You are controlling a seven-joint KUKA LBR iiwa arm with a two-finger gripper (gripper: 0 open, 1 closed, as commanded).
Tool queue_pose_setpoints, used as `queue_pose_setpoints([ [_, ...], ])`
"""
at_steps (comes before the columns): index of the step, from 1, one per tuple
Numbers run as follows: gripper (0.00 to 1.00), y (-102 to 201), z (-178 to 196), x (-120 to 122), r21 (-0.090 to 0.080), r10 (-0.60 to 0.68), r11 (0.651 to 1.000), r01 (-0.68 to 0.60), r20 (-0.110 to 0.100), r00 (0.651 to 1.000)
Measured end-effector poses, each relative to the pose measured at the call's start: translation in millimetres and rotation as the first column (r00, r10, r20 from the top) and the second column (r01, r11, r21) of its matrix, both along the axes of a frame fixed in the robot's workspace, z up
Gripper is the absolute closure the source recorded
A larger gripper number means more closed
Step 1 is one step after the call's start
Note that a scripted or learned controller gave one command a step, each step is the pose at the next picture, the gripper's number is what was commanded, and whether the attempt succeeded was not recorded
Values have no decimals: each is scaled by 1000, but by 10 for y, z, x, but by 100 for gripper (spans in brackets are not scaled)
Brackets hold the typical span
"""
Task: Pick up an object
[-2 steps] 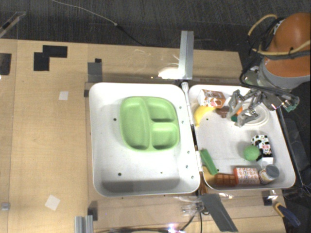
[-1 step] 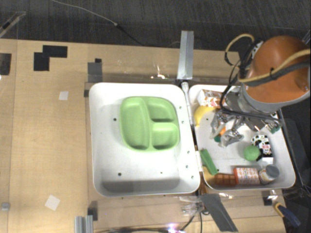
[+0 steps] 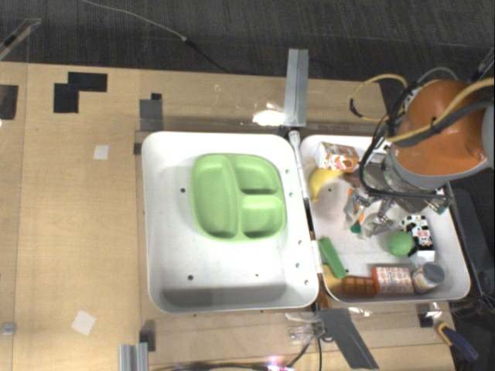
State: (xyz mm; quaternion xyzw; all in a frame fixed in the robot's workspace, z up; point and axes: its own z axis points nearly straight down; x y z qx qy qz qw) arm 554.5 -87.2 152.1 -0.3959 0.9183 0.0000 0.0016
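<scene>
A robotics lab: a grey arm [image 3: 441,141] with an orange band and loose cables hangs over a plywood counter [image 3: 69,230] carrying two white bins [image 3: 166,284], metal brackets [image 3: 297,91] and black marker squares [image 3: 77,91], on dark carpet [image 3: 232,14].

Wooden bench [image 3: 69,230] w/ black square marks [image 3: 77,90] at upper left, small pale squares on its surface. Dark carpet-like floor [image 3: 193,14] along top, thin light cable [image 3: 116,8] running across it. Left white bin [image 3: 166,277] holds a green divided plate [image 3: 236,195], 3 compartments, sitting roughly center, slightly toward the far side. Grey metal post [image 3: 297,87] stands upright at the far edge btwn the two bins; another grey bracket [image 3: 348,338] at the near edge. Small grey bracket [image 3: 131,355] at near-left corner.
</scene>
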Motion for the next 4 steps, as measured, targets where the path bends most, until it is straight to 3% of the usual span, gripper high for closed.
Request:
queue_pose_setpoints([
  [1, 100, -596, 30, -111, 1, -315, 949, 315, 3, 949],
  [2, 100, -416, -264, -112, 0, 75, 997, -75, 2, 997],
  [3, 100, -418, -542, 174, -2, 3, 1000, -3, 12, 1000],
  [4, 0, -417, -550, 170, -2, 3, 1000, -3, 11, 1000],
])
